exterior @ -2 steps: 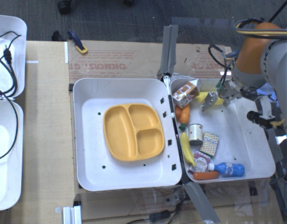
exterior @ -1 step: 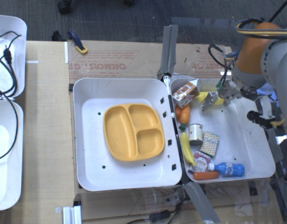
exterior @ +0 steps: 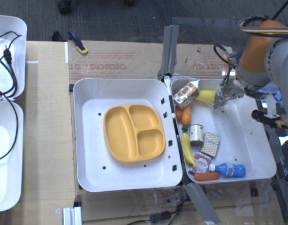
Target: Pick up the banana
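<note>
1. The arm [exterior: 263, 55] comes in from the upper right of the frame, grey with an orange band above the wrist, and bends down over the right bin [exterior: 256, 161].
2. Its gripper [exterior: 220, 99] sits low in the upper part of that bin, just right of a yellow block [exterior: 206, 96]. I cannot tell its state from this view.
3. The banana [exterior: 186, 148] lies along the left wall of the right bin, below the middle of the frame, running top to bottom. It is well apart from the gripper.
4. A small can [exterior: 196, 134] stands just right of the banana's upper end, and a patterned packet [exterior: 210, 144] lies just right of the can.
5. An orange fruit [exterior: 184, 114] rests above the banana, under a tilted white and red carton [exterior: 185, 94].
6. Near the bin's lower edge lie a blue and white bottle [exterior: 231, 170] and a red sausage-shaped thing [exterior: 206, 176].
7. The left bin [exterior: 87, 139] holds a yellow divided plate [exterior: 133, 131] with three compartments.
</note>
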`<state>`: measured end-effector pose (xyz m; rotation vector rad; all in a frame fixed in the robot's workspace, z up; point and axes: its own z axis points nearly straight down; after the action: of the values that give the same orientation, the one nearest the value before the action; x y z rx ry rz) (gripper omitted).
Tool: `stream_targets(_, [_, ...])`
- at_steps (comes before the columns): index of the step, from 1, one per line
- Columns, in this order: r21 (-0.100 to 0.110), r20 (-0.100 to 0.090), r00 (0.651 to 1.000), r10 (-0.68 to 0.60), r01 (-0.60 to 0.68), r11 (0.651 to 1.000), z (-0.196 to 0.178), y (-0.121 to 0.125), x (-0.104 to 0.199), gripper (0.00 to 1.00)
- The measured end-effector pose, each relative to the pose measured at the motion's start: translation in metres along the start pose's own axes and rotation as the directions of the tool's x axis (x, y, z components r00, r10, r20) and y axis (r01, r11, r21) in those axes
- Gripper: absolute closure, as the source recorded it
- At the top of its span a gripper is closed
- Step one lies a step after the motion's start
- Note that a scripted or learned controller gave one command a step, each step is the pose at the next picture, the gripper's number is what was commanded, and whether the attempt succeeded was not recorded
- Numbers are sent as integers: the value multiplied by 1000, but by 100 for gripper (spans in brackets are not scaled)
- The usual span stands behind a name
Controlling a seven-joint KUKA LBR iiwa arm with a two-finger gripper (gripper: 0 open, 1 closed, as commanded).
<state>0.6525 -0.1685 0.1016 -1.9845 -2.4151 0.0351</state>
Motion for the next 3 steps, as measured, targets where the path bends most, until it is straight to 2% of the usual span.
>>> stream_targets(1, [-5, 1, 1000, 0, 0, 1000, -1, 2, 1, 0])
stream_targets(2, [-1, 2, 1000, -2, 2, 1000, -10, 0, 0, 100])
stream_targets(3, [-24, -9, 951, 310, -311, 950, -132, 25, 113, 100])
